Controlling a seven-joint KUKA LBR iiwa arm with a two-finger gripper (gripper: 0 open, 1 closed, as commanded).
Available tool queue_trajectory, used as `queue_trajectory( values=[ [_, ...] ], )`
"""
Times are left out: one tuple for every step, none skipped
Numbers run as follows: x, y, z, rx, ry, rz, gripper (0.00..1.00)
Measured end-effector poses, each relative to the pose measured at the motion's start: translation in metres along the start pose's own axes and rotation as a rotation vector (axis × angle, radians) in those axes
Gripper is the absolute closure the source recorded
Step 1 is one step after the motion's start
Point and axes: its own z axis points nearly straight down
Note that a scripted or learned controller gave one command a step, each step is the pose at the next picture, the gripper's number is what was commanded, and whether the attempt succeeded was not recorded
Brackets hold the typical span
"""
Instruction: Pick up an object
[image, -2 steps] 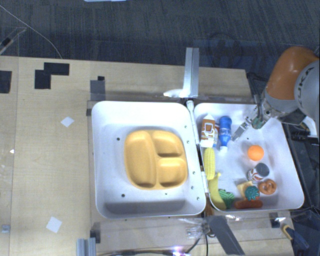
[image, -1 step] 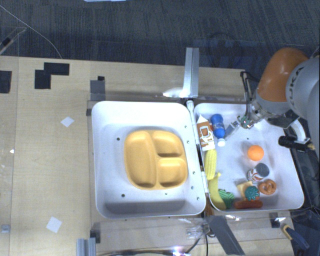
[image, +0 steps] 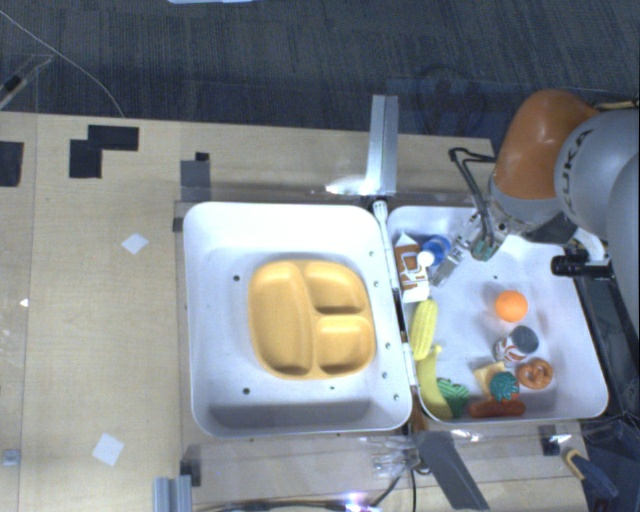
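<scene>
Two white bins sit side by side. The left bin (image: 205, 330) carries a yellow divided tray (image: 308, 318) at its middle. The right bin (image: 575, 330) holds an orange ball (image: 511, 305) near its centre, a corn cob (image: 424, 328) along its left wall, and small toys at its front edge. The gripper (image: 478, 246) hangs over its back-left corner; whether it is spread or closed cannot be told.

tray (image: 305, 318): yellow | bins (image: 215, 330): white | ball (image: 512, 305): orange | corn (image: 424, 328): yellow | arm band (image: 535, 140): orange
</scene>
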Motion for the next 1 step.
queue_trajectory(
  values=[
    [0.0053,-0.033,-0.2029,-0.031,-0.025,-0.018,0.0]
  ],
)
